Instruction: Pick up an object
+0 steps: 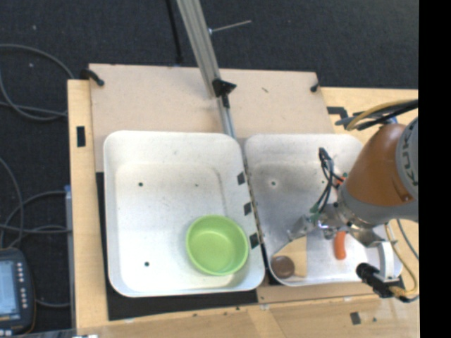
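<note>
A green bowl (216, 244) sits in the left bin (141, 167), near its front right corner. In the right bin (282, 167) lie a small brown round object (282, 265) at the front edge, a tan wedge-shaped piece (298, 255) next to it, and a small orange object (340, 246) further right. My gripper (318, 224) hangs over the right bin, just left of the orange object and above the tan piece. The arm's orange band and wrist hide most of it.
A slanted metal pole (204, 55) rises from behind the two bins. Cables (366, 115) run along the arm at the right. A white and black fitting (380, 266) sticks out at the front right of the right bin.
</note>
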You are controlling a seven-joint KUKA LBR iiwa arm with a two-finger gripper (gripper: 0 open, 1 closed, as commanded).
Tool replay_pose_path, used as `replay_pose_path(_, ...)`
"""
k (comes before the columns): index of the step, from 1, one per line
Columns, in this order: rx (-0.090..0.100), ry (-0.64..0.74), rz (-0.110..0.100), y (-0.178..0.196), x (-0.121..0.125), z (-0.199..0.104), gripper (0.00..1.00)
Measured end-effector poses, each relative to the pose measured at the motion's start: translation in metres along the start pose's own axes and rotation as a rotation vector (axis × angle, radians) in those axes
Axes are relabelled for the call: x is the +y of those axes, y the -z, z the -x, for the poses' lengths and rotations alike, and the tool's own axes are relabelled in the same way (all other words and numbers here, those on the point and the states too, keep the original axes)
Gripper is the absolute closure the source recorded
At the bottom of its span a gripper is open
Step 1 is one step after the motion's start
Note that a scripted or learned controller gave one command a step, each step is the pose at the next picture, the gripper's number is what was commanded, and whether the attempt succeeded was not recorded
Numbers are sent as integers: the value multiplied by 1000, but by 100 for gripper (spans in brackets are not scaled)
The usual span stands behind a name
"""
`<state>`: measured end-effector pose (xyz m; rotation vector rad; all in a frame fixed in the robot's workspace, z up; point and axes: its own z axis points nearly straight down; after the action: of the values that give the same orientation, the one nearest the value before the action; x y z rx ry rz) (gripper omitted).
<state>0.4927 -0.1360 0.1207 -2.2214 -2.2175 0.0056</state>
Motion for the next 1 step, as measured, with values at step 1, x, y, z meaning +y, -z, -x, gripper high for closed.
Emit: replay_pose_path(1,1,-4,8,13,2,0,100)
